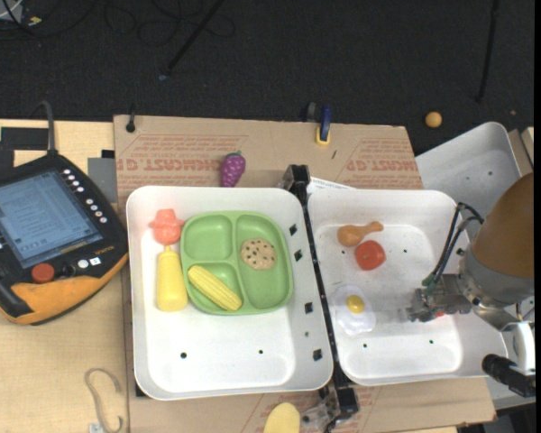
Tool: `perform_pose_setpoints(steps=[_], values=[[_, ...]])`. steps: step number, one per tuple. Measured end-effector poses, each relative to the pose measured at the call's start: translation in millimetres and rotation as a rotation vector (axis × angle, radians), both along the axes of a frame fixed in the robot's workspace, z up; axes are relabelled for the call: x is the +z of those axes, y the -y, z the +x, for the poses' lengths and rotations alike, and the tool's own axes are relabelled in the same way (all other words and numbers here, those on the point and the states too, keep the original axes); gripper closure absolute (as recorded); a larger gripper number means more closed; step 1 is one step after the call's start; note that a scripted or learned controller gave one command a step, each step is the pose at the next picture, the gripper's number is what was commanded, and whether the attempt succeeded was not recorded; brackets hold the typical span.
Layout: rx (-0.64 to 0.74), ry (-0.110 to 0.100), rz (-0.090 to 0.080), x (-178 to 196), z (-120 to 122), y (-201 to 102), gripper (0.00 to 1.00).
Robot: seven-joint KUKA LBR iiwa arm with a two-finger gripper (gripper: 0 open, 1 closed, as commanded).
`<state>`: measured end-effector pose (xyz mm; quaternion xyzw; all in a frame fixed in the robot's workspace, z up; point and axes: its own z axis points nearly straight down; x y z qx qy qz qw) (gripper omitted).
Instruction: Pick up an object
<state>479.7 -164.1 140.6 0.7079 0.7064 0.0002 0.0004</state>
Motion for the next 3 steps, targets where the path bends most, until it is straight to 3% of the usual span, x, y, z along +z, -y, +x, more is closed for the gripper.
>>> perform_pose_setpoints(steps=[2,3], values=[[0.002,0.001,0.000,88.6,5.1,-7.9,1.00],[0.005,-0.003,0.003,97.8,3.1,-58.7,1.00]])
